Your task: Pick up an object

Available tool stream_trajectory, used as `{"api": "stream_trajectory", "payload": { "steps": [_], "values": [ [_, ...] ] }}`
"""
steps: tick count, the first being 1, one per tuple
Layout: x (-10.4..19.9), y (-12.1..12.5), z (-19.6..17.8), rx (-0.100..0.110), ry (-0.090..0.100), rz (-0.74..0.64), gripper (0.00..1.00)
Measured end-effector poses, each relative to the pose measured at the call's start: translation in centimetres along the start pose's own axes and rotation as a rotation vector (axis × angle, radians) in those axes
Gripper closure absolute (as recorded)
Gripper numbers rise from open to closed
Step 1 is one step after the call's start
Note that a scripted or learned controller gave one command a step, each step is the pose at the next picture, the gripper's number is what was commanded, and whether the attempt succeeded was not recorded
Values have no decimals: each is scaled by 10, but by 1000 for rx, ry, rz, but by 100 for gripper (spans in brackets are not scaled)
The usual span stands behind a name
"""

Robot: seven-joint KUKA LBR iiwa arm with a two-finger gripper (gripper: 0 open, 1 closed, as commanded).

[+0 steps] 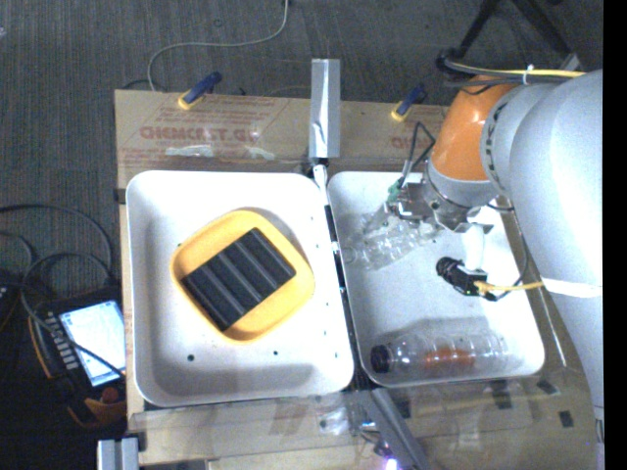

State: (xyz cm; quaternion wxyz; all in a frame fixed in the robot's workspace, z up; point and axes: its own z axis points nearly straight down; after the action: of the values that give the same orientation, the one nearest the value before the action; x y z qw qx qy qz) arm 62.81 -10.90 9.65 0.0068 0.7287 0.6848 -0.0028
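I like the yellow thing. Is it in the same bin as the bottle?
No, the yellow thing lies in the left bin; the bottle lies in the right bin.

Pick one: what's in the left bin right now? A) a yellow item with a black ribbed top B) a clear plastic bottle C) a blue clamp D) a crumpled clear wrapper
A: the left bin holds the yellow item with a black ribbed top, lying at a slant near its middle. The clear plastic bottle lies along the near wall of the right bin.

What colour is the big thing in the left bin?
The tray-like thing is yellow with a black ribbed middle, seen in the camera view.
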Motion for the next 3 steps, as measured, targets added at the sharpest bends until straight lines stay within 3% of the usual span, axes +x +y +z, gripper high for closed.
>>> {"api": "stream_trajectory", "payload": {
  "steps": [1,2,3],
  "values": [
    [1,-12,-1,-11,3,-390,0],
    [-7,29,4,38,15,-397,0],
    [-8,28,-9,46,16,-395,100]
  ]
}}
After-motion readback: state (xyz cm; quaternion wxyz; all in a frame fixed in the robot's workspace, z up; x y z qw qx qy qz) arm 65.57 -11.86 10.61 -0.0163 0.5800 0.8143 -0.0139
